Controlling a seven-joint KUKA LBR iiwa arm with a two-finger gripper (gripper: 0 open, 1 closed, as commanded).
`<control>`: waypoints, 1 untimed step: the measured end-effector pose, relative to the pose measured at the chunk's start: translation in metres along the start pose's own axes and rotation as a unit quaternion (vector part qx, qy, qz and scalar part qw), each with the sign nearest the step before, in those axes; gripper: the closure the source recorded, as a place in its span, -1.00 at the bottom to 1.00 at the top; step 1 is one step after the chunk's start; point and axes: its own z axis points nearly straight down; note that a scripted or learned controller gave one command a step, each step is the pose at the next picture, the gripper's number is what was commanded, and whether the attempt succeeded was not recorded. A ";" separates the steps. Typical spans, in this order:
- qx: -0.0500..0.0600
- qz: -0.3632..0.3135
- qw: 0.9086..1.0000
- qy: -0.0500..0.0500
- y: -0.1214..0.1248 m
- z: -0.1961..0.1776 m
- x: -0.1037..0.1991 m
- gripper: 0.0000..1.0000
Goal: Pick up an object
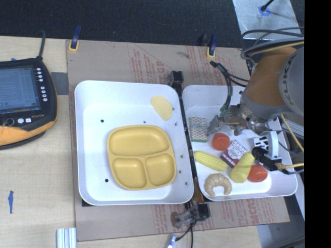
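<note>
While the gripper [223, 122] hangs low in the right bin [202, 98], its fingers spread and empty, a red tomato [221, 141] sits just at its six o'clock, probably the target; corn [209, 160] and croissant [217, 183] lie beyond.

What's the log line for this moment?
arm: over right bin | gripper: above tomato | holding: nothing seen | left bin: yellow tray

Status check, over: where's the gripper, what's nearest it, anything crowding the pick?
Gripper low over right bin, nothing seen between fingers. Red tomato just below it. Green packet, corn cob and red snack pack crowd close.
</note>
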 end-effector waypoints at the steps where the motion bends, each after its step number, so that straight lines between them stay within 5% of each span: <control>1: -0.009 0.001 1.000 -0.002 -0.021 0.020 0.007 -1.00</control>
